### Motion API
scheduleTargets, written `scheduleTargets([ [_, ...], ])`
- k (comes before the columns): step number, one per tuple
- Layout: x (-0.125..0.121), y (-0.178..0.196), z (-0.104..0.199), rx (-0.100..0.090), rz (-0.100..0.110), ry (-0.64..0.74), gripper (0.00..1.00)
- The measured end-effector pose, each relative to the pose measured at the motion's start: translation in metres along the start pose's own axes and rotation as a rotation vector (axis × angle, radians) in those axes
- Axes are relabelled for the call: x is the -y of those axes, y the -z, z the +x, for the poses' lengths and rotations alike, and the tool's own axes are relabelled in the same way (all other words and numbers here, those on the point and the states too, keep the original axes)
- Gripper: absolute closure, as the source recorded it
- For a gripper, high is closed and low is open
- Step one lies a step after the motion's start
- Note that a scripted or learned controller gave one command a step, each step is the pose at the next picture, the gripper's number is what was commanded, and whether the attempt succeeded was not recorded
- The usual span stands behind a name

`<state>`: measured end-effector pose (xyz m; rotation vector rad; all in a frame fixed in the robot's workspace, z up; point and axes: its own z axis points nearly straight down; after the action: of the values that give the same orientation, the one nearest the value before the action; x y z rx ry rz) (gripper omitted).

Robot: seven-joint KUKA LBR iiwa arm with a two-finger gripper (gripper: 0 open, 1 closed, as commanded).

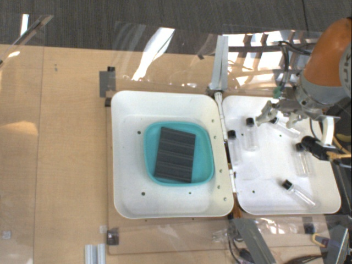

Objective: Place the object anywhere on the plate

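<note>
The dark grey ribbed rectangular block (175, 155) lies on the square teal plate (206, 166) in the left white bin (126, 147), frame centre. Clear vials (298, 192) lie scattered in the right bin (264, 199). Pale wooden tabletop (49, 164) surrounds them; dark carpet (137, 4) runs along the top. At upper right, the claw (278, 114) hovers; whether it is spread or pressed together, I cannot tell.

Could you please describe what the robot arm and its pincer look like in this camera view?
The arm enters from the right, with a rounded orange band above a grey wrist section. Below it, the pincer is a pale metallic assembly with thin, light-coloured fingers. Dark cables loop beside the wrist.
</note>
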<state>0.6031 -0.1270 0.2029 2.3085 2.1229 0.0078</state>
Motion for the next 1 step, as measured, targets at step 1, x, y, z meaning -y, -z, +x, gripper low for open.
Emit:
scheduleTargets([
  [1, 0.0445, -0.0610, 0.0062, -0.001, 0.004, 0.053, 0.00],
])
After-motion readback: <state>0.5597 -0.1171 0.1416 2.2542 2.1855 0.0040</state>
